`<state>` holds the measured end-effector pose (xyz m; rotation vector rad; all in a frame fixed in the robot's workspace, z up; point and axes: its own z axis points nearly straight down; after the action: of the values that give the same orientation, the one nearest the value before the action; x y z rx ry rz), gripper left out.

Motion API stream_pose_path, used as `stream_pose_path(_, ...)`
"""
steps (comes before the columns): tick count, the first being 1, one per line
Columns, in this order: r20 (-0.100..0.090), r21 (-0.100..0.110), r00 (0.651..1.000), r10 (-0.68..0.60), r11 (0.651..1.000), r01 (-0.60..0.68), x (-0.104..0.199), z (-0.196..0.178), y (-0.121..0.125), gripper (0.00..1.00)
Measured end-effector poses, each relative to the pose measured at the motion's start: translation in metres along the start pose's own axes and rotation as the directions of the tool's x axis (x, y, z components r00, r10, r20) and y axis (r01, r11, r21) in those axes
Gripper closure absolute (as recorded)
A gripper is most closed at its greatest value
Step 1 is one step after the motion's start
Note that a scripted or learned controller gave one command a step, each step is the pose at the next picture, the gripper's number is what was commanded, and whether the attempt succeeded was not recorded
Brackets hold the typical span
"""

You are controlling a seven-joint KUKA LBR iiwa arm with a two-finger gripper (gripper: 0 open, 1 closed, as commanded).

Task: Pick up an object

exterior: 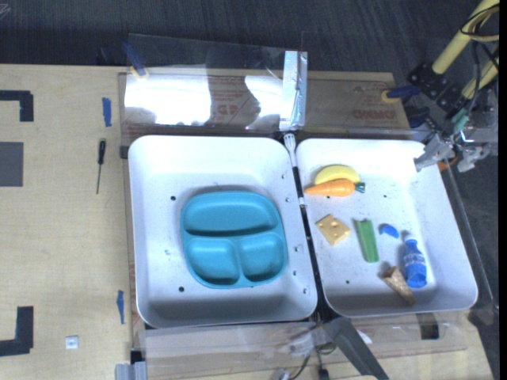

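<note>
The right bin (444,291) holds several small objects. A yellow banana (337,172) lies at its far left with an orange carrot (332,188) just in front of it. A yellow cheese wedge (333,229), a green stick (366,239), a small blue piece (388,230), a blue bottle (413,263) and a brown piece (395,281) lie further forward. My gripper (453,146) hangs over the bin's far right corner, apart from all of them, with nothing seen in it.
The left bin (150,212) holds a blue divided plate (232,237). A clear upright panel (214,93) stands behind the bins. Yellow cabling (467,30) and arm parts crowd the upper right. A screwdriver (100,165) lies on the wooden bench at left.
</note>
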<state>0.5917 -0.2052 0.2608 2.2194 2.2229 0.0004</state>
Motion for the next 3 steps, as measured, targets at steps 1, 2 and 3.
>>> stream_pose_path(1,-0.003,0.009,1.000,-0.003,1.000,0.003,0.028,0.113,-0.092,0.00)
stream_pose_path(2,0.002,-0.010,0.999,0.055,0.998,-0.055,0.028,0.171,-0.109,0.00)
stream_pose_path(3,0.001,-0.015,0.998,0.055,0.998,-0.055,0.028,0.160,-0.107,1.00)
